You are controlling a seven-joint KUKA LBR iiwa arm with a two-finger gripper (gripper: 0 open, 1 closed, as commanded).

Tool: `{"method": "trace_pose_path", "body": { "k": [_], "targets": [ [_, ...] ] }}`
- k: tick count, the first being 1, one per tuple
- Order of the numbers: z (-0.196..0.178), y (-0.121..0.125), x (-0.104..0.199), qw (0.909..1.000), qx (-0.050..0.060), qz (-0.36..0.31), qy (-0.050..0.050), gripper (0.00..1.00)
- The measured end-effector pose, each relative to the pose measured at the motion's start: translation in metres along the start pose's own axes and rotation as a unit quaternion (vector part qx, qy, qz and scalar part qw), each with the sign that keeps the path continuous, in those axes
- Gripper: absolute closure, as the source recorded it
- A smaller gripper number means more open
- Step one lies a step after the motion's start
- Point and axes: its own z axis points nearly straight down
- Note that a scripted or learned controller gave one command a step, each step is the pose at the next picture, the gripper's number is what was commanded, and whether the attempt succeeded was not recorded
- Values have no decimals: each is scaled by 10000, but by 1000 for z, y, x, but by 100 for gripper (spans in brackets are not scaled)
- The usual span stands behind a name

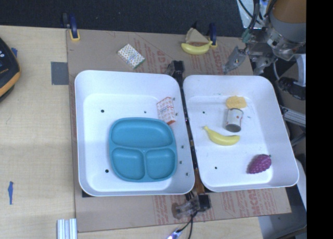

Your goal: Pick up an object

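The right bin (270, 128) holds a yellow banana (222, 137), a grey can (233, 120) on its side, a flat yellow-orange piece (236, 101) and a purple bunch of grapes (259, 163). In the left bin (88, 128) lie a blue divided plate (142, 148) and a small red-and-white carton (166, 110). My gripper (244, 60) hangs above the cardboard just behind the right bin's back edge, well clear of every object. Its fingers (232, 60) stand apart with nothing between them.
Behind the bins on the cardboard lie a second banana (195, 48) next to a tan wedge (196, 36), and a patterned packet (130, 55). A black-and-yellow device (6, 68) sits at the bench's left edge. Cables hang by the arm (286, 3).
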Motion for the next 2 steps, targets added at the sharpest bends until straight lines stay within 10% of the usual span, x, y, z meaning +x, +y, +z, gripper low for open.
{"method": "trace_pose_path", "body": {
  "k": [1, 2],
  "targets": [
    [80, -81, -53, 10000, 6, 6, -4, 0],
    [174, -54, -58, 10000, 7, -2, 0, 0]
  ]
}}
